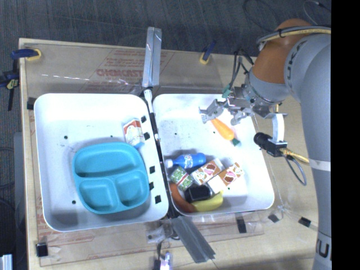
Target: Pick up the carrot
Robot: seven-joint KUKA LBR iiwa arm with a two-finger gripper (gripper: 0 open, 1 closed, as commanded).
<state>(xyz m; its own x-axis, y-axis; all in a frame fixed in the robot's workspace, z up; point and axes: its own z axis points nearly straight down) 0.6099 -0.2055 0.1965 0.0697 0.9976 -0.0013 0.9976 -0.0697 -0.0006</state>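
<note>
The carrot [224, 129] is orange with a green tip and lies slanted on the floor of the right bin [256, 176], near its far right side. My gripper [223, 113] hangs just over the carrot's upper end. It is open, with one finger [207, 112] left of that end and the other to its right, both spread wider than the carrot. The grey arm with its orange band [275, 58] comes in from the upper right.
A pile of items fills the right bin's near side: a blue bottle [188, 161], small boxes [216, 173], a black object [198, 193] and a banana [208, 202]. The left bin [56, 122] holds a blue divided tray [111, 176] and a small carton [133, 131].
</note>
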